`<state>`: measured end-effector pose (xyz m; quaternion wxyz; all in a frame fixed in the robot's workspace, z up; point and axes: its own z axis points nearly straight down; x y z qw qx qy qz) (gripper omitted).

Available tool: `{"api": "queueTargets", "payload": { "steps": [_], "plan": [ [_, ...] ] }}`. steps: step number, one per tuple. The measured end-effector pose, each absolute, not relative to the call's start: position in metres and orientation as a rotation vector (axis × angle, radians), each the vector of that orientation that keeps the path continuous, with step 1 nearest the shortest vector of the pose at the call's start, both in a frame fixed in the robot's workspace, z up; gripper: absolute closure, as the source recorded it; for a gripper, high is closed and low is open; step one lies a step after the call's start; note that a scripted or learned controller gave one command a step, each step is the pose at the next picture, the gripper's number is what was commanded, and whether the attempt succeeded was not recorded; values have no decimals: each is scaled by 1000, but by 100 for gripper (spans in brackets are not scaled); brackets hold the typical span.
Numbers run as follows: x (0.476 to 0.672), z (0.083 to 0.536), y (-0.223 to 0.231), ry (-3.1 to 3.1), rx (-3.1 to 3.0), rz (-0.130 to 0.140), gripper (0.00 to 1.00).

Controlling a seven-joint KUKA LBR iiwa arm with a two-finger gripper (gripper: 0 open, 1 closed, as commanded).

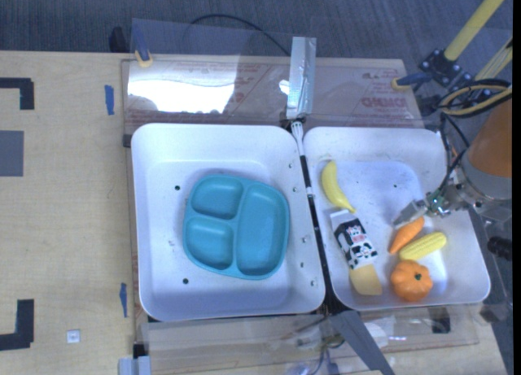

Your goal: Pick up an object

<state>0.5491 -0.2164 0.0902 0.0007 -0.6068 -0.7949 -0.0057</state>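
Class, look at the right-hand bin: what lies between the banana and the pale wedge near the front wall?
In the camera view, the black-and-white cow-print block lies between the banana and the pale wedge.

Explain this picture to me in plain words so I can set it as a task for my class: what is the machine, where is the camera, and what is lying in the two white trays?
The picture comes from one fixed camera above a bench, looking down at a slant. Two shallow white bins sit side by side. The left bin holds a blue divided plate with three compartments. The right bin holds toy food: a banana, a small carton with a cow pattern, a carrot, a yellow corn cob, an orange pumpkin and a pale yellow piece.

The machine is a robot arm reaching in from the right, with an orange band. Its tool sits over the right bin near the carrot's upper end. The view is too small to tell whether it holds anything.
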Motion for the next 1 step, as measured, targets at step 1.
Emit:
{"api": "queueTargets", "payload": {
  "steps": [1],
  "plan": [
    [550, 99, -219, -2502, -1914, -14, 100]
  ]
}}
